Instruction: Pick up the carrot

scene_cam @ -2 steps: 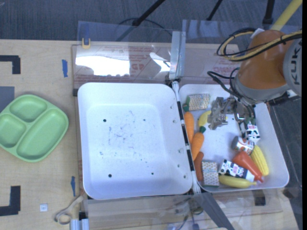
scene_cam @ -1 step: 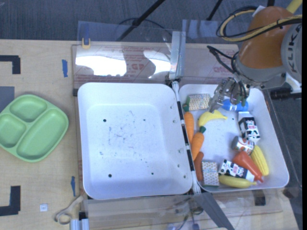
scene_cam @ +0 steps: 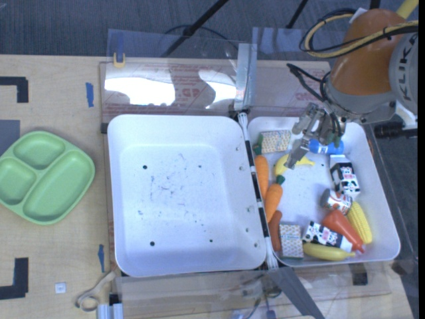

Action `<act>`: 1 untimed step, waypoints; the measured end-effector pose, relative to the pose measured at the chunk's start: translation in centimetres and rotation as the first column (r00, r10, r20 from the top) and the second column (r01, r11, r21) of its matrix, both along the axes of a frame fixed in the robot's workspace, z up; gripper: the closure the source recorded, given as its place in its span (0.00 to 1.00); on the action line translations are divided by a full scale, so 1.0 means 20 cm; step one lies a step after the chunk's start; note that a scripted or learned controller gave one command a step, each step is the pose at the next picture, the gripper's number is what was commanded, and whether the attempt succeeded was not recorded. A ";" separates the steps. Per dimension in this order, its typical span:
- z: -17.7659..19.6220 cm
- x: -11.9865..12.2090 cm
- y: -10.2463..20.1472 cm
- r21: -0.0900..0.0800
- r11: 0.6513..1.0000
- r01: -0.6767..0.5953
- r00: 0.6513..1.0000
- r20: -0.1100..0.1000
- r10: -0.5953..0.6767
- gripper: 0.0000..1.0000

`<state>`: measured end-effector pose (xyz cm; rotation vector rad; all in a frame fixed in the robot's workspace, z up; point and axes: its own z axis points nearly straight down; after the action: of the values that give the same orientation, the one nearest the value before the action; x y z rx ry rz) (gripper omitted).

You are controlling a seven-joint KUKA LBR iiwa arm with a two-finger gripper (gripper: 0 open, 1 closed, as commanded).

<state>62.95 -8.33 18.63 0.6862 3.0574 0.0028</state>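
Observation:
Two orange carrots lie end to end along the left wall of the right bin (scene_cam: 382, 198): one (scene_cam: 262, 172) higher up, and one (scene_cam: 272, 202) with a green top just below it. My gripper (scene_cam: 313, 133) hovers over the upper part of that bin, to the right of and above the carrots and apart from them. Its fingers (scene_cam: 305, 123) are open, with nothing between them. Just under the gripper lies a small yellow banana (scene_cam: 293, 161).
The right bin also holds a tan sponge block (scene_cam: 275, 140), a blue-and-white item (scene_cam: 330, 148), a black-and-white cow toy (scene_cam: 344, 179), corn (scene_cam: 360, 221), a red-orange pepper (scene_cam: 342, 227), another banana (scene_cam: 325, 251) and a second block (scene_cam: 291, 239). The left bin (scene_cam: 179, 191) adjoins it. A green divided plate (scene_cam: 43, 176) sits far left.

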 end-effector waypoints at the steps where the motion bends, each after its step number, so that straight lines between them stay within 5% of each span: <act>1: -0.01 -0.47 0.07 0.001 1.000 -0.027 1.000 -0.005 0.027 0.00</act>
<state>53.60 -6.84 18.52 0.6463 3.0716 0.0019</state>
